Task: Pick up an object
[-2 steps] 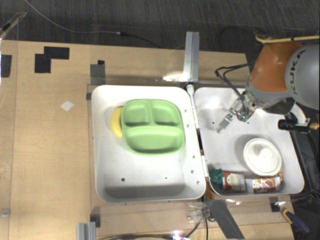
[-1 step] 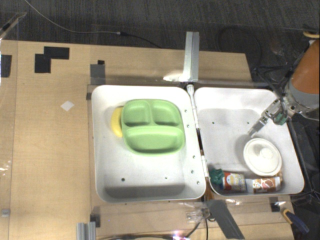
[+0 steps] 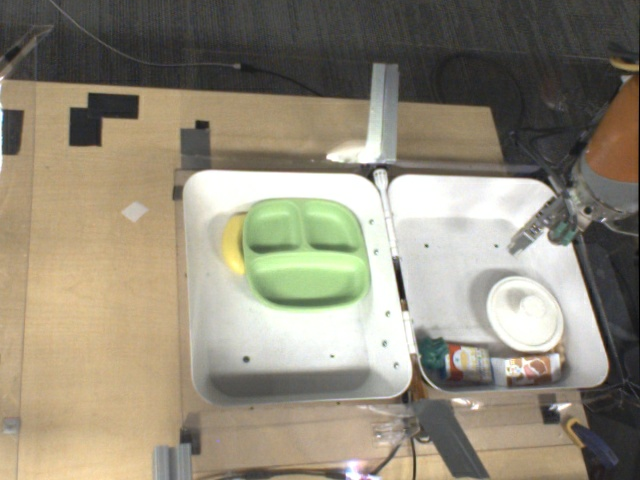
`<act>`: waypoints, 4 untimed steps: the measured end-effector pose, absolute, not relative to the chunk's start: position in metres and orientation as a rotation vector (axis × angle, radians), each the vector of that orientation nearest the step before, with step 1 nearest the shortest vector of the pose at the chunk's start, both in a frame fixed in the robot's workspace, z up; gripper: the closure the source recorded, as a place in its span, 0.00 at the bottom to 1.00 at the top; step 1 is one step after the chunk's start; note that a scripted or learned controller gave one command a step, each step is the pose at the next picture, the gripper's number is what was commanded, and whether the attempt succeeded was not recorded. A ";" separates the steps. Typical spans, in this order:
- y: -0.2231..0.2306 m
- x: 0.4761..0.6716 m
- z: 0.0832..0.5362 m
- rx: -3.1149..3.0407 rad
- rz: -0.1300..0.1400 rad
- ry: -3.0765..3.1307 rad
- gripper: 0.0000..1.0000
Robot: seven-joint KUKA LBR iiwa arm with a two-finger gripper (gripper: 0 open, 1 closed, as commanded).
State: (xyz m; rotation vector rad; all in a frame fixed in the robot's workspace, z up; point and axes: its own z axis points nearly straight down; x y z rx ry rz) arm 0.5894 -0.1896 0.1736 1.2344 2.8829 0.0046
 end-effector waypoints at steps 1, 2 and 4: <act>-0.190 0.589 0.174 1.235 0.004 2.883 0.00; -0.149 0.591 0.087 1.257 0.004 2.868 0.00; -0.177 0.592 0.090 1.339 0.003 2.832 0.00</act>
